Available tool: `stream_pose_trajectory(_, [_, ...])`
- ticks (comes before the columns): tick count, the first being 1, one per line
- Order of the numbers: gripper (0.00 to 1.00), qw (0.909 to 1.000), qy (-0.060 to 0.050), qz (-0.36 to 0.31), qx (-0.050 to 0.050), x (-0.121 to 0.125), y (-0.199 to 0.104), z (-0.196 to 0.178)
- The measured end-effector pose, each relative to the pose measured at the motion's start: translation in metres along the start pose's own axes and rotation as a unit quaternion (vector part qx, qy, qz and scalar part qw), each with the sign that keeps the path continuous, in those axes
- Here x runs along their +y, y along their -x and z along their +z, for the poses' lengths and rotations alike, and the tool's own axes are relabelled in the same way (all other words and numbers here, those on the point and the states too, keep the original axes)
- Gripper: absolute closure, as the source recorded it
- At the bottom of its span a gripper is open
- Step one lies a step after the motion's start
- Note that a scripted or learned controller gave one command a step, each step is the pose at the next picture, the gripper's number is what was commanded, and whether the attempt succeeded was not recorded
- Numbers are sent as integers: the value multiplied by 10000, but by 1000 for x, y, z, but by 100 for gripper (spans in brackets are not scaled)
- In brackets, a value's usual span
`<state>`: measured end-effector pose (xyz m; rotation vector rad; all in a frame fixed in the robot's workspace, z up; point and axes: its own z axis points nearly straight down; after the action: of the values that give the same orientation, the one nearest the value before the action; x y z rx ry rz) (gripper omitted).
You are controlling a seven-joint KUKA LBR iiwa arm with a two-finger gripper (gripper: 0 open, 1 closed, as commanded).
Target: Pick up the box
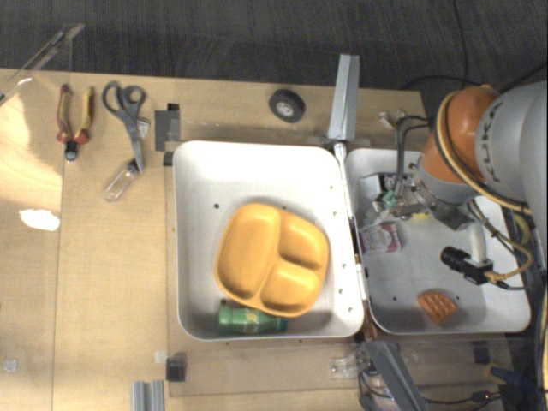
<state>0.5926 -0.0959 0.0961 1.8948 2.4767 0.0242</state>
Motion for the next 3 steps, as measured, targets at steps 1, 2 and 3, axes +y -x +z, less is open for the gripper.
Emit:
stream_pose_trajectory(1, [0, 9990, -202, 403, 57, 44, 8, 8])
stream_pose_trajectory(2, [100, 9992, -151, 377, -5, 47, 11, -4])
stream_pose_trajectory(3, [0, 9991, -182, 379, 11, 44, 9, -1])
